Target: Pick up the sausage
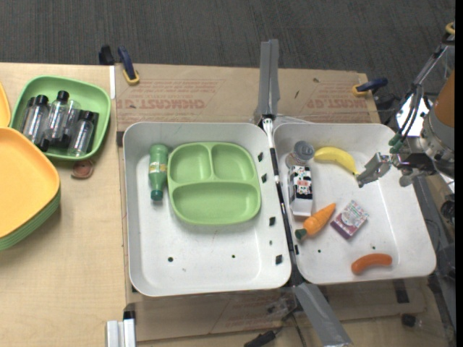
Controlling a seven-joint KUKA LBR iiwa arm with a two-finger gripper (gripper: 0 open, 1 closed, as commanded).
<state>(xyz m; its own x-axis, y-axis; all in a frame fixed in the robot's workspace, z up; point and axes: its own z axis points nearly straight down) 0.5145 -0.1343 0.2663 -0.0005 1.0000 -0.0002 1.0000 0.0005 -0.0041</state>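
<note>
Sausage (372, 263) lay at near edge of right bin (419, 262), close against wall. Tool (377, 168) hovered well apart, beside banana (337, 157); jaws' state could not be told. Risks: wall fouling one jaw on descent; round sausage rolling free; carrot (319, 220) grabbed instead.

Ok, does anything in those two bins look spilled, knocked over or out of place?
Nothing looks spilled or broken. The green bottle lies on its side beside the green divided plate in the left bin. In the right bin, the sausage lies alone near the front edge, apart from the gripper.
</note>
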